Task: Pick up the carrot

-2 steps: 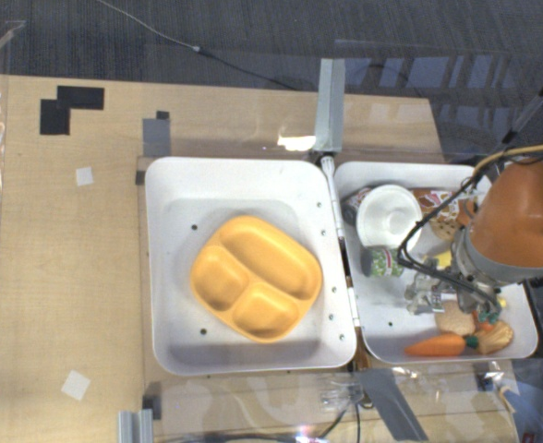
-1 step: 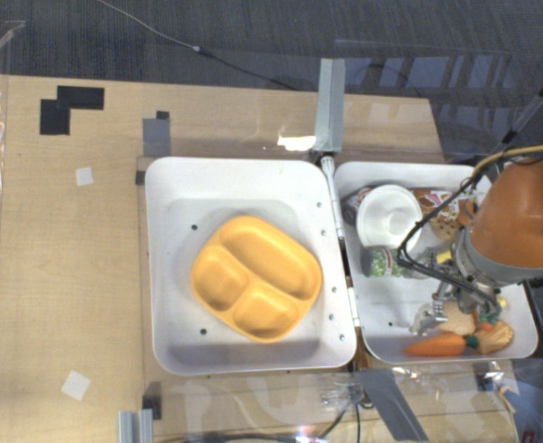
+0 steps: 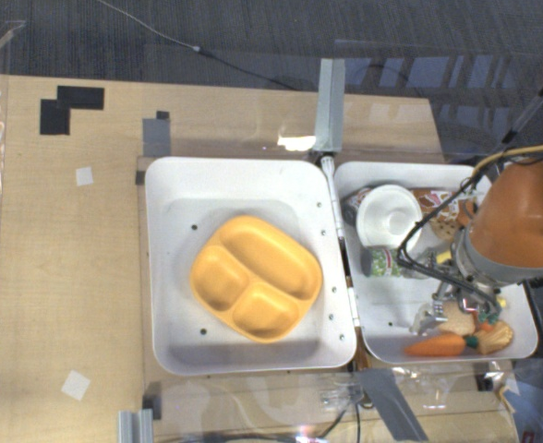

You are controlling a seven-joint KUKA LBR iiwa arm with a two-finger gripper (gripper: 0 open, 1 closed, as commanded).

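Item: slim orange plastic carrot (image 3: 435,345), lying lengthwise at near edge of right shallow white bin (image 3: 375,340). Metal two-finger gripper (image 3: 435,316) just above it; grip state cannot be told. Advised: descend centred, close across width.

Glossy yellow plastic tray (image 3: 256,276), matt wooden bench (image 3: 59,275)

No text, label, brand, number or sign can be read. The can (image 3: 379,262) lying below the white cup (image 3: 389,215) in the right bin (image 3: 521,347) has a green wrapper, but its print is too small and blurred to make out. The black shapes (image 3: 69,107) on the bench (image 3: 59,266), up and left of the left bin (image 3: 161,353), carry no lettering.
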